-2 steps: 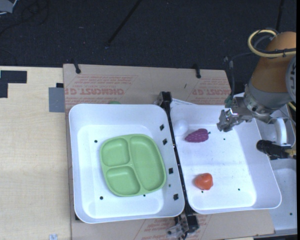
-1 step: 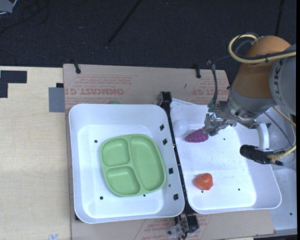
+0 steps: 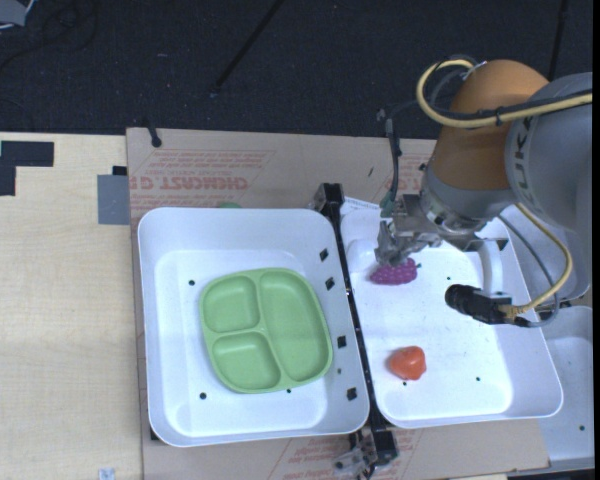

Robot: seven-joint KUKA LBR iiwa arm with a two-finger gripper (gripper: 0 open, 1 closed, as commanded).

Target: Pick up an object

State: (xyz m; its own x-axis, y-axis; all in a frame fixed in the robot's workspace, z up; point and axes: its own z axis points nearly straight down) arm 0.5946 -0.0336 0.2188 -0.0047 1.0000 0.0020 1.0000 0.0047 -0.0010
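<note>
2 shallow white bins sit side by side at the centre of the frame. In the left bin (image 3: 170, 268) we see a green divided plate (image 3: 265, 328) with 3 compartments. In the right bin (image 3: 480, 388) a purple bunch of grapes (image 3: 395, 273) lies near the upper left corner, and a small red-orange object (image 3: 407, 363) lies lower, well apart from it. The gripper (image 3: 390, 253) reaches down onto the grapes; we cannot tell how its jaws stand.
</note>
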